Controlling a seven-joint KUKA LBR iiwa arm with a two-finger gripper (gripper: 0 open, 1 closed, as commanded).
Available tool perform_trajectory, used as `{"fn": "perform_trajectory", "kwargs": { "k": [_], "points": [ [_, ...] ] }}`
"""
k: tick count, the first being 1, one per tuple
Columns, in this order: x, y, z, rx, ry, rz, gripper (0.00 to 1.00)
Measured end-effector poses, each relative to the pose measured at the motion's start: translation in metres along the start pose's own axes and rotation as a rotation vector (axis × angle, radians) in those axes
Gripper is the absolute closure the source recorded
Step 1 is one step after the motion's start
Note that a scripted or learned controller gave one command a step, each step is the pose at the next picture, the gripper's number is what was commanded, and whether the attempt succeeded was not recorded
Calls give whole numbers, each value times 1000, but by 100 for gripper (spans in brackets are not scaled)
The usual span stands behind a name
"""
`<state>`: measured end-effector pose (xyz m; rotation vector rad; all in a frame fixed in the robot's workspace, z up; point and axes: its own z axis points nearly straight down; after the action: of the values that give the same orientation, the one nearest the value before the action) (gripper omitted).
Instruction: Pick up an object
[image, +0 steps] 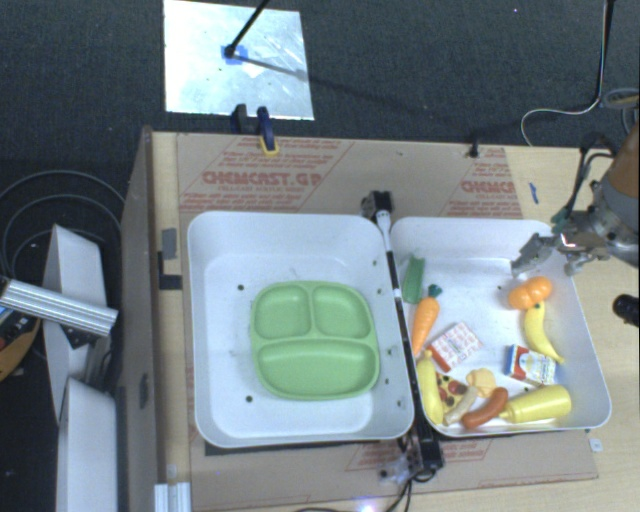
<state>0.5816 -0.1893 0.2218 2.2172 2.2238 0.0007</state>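
- The gripper (545, 255) hangs over the upper right part of the right bin (470, 232); whether its fingers are apart or together I cannot tell, and nothing shows between them.
- Nearest thing to take: the orange fruit (530, 292), just below the gripper and touching the top of the banana (540, 333).
- My guess is that it is a light, hollow plastic toy: stiff, smooth and rounded, so likely to slip or roll out of a pinch. Best taken across its widest middle, coming straight down.
- The banana lies just below the orange fruit, by the bin's right wall; its narrow curved body would suit a grip across the middle.
- The carrot (424, 322) lies well to the left of the orange fruit, beside the wall between the bins; it tapers, so grip its thick end.
- The green tray (315, 340) sits in the left bin (230, 250), far left of the orange fruit.
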Motion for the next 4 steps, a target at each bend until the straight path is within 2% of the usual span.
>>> {"fn": "perform_trajectory", "kwargs": {
  "k": [1,2,3,4],
  "points": [
    [57,-30,0,1,3,-5,0],
    [98,-13,73,5,3,-5,0],
    [163,-30,36,-2,3,-8,0],
    [123,-1,37,-3,0,3,0]
  ]
}}
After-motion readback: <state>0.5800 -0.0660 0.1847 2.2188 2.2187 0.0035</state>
